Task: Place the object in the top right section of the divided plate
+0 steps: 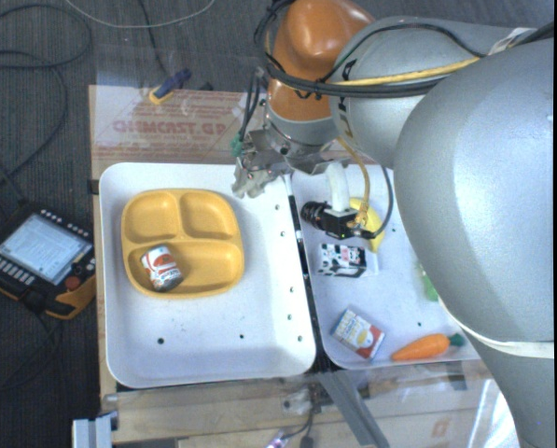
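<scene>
- The yellow divided plate (182, 242) sits in the left bin (203, 353), left of frame centre, with two small sections along its upper edge and one large section below.
- A small red-and-white can (162, 268) lies tilted in the large lower section, towards its left. It looks like the task's object, so it is in the plate but not in the top right section (208, 217).
- The hand (250, 177) hangs at the left bin's upper right corner, just beyond the plate's upper right rim. I cannot tell whether it is open or closed, and nothing shows in it.
- The right bin (401, 250) holds a small box (357, 332) and a carrot (422, 347) near its lower edge, well apart from the plate.
- Judged from this, the can needs lifting and setting up and to the right.
</scene>
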